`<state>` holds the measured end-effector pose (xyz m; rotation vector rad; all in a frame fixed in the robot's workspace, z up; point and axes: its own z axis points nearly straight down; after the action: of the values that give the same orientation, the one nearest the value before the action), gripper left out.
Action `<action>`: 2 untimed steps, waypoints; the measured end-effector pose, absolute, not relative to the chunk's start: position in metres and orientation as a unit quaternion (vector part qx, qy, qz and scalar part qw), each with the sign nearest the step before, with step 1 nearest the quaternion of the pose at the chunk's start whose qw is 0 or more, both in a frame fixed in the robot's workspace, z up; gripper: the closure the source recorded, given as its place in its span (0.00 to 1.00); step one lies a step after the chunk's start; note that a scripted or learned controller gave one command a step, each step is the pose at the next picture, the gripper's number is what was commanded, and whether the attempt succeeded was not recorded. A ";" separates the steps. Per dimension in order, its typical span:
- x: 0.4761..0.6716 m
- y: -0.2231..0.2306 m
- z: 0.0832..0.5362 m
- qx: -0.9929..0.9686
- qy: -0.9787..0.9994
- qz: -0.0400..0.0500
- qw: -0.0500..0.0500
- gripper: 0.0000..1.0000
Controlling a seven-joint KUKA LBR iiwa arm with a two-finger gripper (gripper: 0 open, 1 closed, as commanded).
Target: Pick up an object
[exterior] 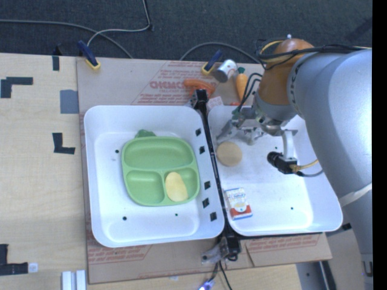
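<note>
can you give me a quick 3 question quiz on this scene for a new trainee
1. True or false: the yellow object lies in a compartment of the green tray.
2. Which bin holds the round tan object? A) left bin B) right bin
3. Fill in: the small carton lies in the ____ bin.

Key: 1 true. 2 B; it lies just below the gripper. 3 right.

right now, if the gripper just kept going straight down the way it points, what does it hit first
Most likely the tan round object in the right bin. The gripper hangs just above and behind it, pointing down towards the bin floor. Depth is hard to judge from this slant, so it could land on the bare floor beside it.
</note>
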<state>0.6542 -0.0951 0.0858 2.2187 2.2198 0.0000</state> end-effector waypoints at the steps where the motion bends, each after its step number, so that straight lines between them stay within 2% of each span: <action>1: 0.665 -0.096 0.086 0.706 0.708 0.000 0.001 0.00; 2: 0.646 -0.096 0.086 0.706 0.708 0.000 0.002 0.00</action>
<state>0.6459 -0.0960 0.0860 2.2166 2.2216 0.0009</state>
